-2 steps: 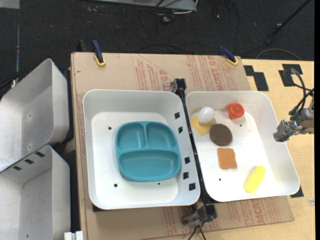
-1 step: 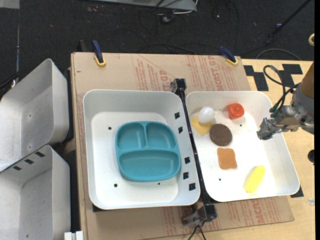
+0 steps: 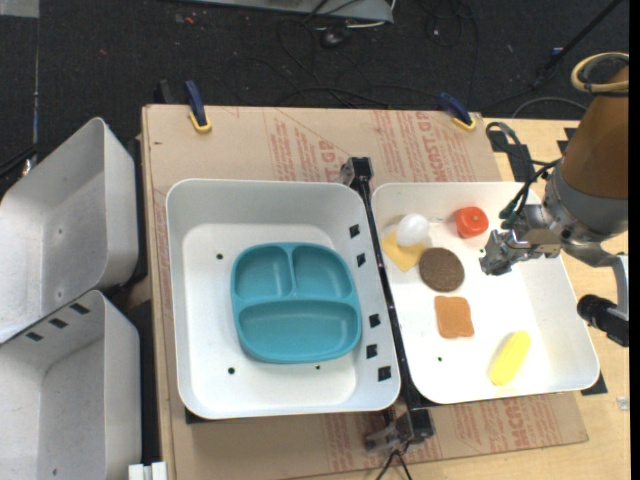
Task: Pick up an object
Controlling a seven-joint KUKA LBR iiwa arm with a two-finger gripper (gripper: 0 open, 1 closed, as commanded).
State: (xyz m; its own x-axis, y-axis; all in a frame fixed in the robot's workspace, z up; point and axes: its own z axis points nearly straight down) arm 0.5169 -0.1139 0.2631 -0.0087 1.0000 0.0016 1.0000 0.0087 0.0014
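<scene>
The right bin (image 3: 545,363) holds several small items: a red piece (image 3: 471,221), a white egg-like ball (image 3: 412,230), a yellow wedge (image 3: 402,255), a brown round patty (image 3: 440,268), an orange square slice (image 3: 454,317) and a yellow oblong piece (image 3: 509,357). My gripper (image 3: 497,258) hangs over the right part of this bin, just right of the patty and below the red piece. Nothing shows between its fingers, and their stance is unclear from here.
The left bin (image 3: 200,368) holds a teal divided tray (image 3: 295,302). Two spare white bins (image 3: 60,228) stand off the bench at the left. Black clips run along the divider between the bins (image 3: 375,278). Blue-yellow clamps (image 3: 197,108) hold the board's far edge.
</scene>
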